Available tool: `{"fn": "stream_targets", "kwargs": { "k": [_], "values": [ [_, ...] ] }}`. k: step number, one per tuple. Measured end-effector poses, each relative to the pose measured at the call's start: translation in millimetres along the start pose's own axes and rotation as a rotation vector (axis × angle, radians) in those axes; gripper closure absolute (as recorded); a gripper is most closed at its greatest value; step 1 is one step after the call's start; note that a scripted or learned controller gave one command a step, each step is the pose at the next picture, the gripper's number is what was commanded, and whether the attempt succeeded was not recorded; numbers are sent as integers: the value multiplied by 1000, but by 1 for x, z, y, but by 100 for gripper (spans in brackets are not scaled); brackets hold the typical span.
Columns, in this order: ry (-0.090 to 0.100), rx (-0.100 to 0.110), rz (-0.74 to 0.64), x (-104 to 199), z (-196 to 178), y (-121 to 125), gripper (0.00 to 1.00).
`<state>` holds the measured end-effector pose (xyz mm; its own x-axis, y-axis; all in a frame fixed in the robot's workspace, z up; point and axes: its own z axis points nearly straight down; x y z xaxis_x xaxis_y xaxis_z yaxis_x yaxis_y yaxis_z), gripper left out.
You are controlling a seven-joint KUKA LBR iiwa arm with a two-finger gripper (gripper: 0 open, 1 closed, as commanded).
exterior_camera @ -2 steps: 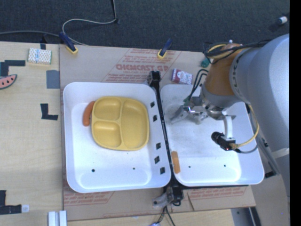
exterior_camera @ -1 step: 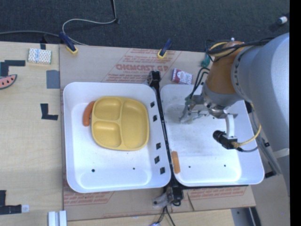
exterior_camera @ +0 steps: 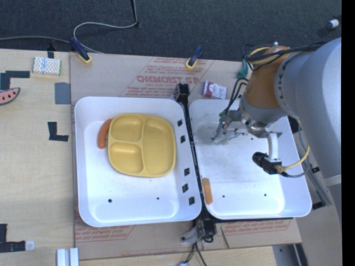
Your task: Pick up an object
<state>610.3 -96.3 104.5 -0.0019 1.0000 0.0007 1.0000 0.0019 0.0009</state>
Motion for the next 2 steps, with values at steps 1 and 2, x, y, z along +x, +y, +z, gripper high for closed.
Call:
{"fn": "stream_targets", "kwargs": {
  "k": [1, 2],
  "values": [
    [2, 2, -1, 1, -9, 0, 100],
    [1, 2, -1, 1, -9, 0, 0]
  ]
}}
